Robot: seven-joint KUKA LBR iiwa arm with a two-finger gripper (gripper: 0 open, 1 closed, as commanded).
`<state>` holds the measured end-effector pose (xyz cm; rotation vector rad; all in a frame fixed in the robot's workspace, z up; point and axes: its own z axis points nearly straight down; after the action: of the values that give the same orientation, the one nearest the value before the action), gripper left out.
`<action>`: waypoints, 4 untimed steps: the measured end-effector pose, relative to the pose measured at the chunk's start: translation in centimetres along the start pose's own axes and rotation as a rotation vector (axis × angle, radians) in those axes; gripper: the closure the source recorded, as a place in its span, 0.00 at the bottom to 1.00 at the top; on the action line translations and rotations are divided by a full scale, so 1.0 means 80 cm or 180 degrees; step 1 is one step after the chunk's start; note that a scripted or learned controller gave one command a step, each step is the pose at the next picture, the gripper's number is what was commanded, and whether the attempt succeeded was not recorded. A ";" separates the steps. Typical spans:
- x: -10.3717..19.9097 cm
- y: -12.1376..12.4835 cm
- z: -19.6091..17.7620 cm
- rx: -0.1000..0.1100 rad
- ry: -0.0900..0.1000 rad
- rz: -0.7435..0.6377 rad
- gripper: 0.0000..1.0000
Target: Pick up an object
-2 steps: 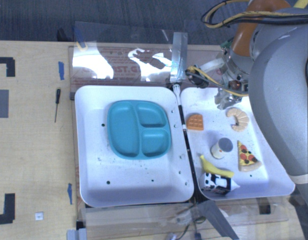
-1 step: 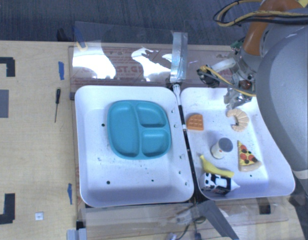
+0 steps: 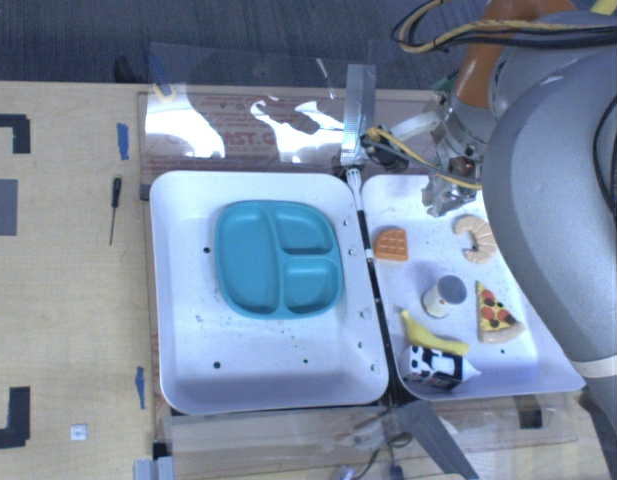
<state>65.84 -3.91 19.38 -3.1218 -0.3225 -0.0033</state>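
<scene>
A bench seen from above at a slant, with two shallow white bins side by side. A large grey robot arm [image 3: 558,198] with an orange band reaches in from the right and covers the right bin's far right side.

The gripper [image 3: 444,196] hangs over the back of the right bin [image 3: 413,193], close to that bin's rear rim. Its tips are small and partly blurred, so how far apart they stand cannot be told, and nothing can be seen held in them.

Just in front of the gripper and slightly to its right lies a pale ring-shaped pastry [image 3: 477,238]. In front and to its left, close against the divider between the bins, sits an orange waffle [image 3: 391,244]. Further forward is a small grey-topped cup [image 3: 444,295], and beside that, nearer the arm, a pizza slice [image 3: 496,314]. Nearest the front rim lie a yellow banana [image 3: 434,334] and, touching it, a black-and-white carton [image 3: 435,365].

The open white floor directly beneath and left of the gripper is the widest bare patch in this bin; the toys crowd the middle and front.

Far to the gripper's left, the left bin [image 3: 178,298] holds a blue divided plate [image 3: 279,259] at its centre, with bare white margin all round it.
</scene>
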 end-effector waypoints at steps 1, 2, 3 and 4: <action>-0.020 0.018 0.012 0.0000 -0.0022 -0.0814 1.00; -0.015 0.057 0.012 -0.0008 -0.0009 -0.0042 1.00; 0.003 -0.004 0.012 -0.0001 -0.0003 0.0002 1.00; -0.015 0.036 0.003 -0.0005 -0.0009 0.0021 1.00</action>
<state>65.23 -6.97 19.17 -3.1248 -0.3123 0.0011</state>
